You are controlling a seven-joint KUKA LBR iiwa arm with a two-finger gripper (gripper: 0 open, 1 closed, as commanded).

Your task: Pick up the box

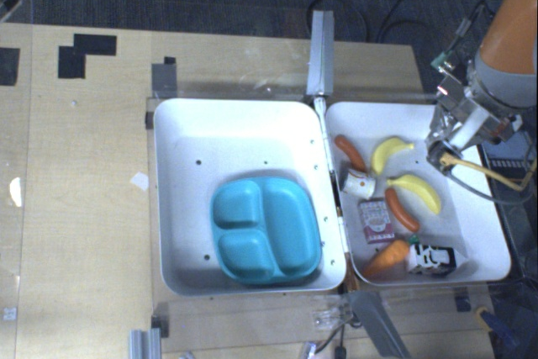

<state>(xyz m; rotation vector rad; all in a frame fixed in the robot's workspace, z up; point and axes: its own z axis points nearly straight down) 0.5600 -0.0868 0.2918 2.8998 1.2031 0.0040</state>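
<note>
Box point(376, 218): small, pink-purple, flat in right bin point(496, 261) among bananas, sausages, carrot. Left bin point(176, 181): blue divided tray point(265, 229). Wooden bench point(84, 181), dark carpet behind. Gripper point(439, 149) above right bin; grip state indeterminable.

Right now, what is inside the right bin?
The right bin holds two bananas, two sausages, a carrot, a small box and a black-and-white carton. The gripper covers part of its far right corner.
</note>
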